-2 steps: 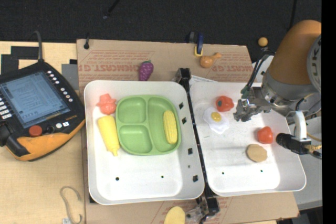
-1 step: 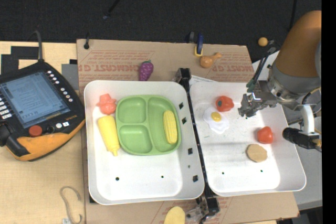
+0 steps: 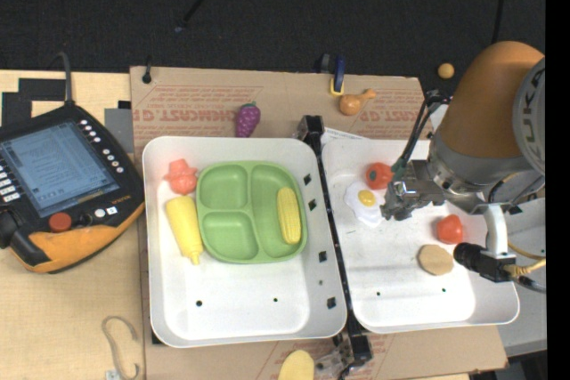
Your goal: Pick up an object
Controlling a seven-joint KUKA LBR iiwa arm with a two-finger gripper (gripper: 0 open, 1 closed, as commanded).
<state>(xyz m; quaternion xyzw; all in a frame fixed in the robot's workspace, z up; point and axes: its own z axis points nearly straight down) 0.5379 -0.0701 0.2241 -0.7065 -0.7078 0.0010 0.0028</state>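
Nearest the camera we see a yellow lemon-like toy (image 3: 297, 364) on the cardboard sheet (image 3: 223, 98) at the bench's front edge, and a metal hook (image 3: 120, 341) to its left. Behind these lie the two white bins side by side. In the left bin (image 3: 232, 307) we note a green divided plate (image 3: 227, 231) carrying a corn cob (image 3: 289, 215) in its right compartment, with a yellow bottle-shaped toy (image 3: 184, 228) just beside the plate's left rim and a pink toy (image 3: 181, 177) above that. In the right bin (image 3: 419, 303) we find, from front to back, a tan potato-like piece (image 3: 435, 260), a red tomato-like piece (image 3: 450, 229), a fried egg (image 3: 365, 201) and a second red piece (image 3: 378, 174). The gripper (image 3: 396, 202) hangs low over this bin, between the egg and the front red piece, its tip just beside the egg; we cannot tell whether its fingers are open or closed, and nothing is visibly held. We judge the step in hand to be the approach, with no pick yet made; the next move calls for centring on one object and descending squarely. The arm (image 3: 490, 116) reaches in from the right, its orange band bent over the wrist. Farther back lie a purple grape bunch (image 3: 248, 118), a small orange gourd (image 3: 354, 101) and, far left, a control pendant (image 3: 62, 182).
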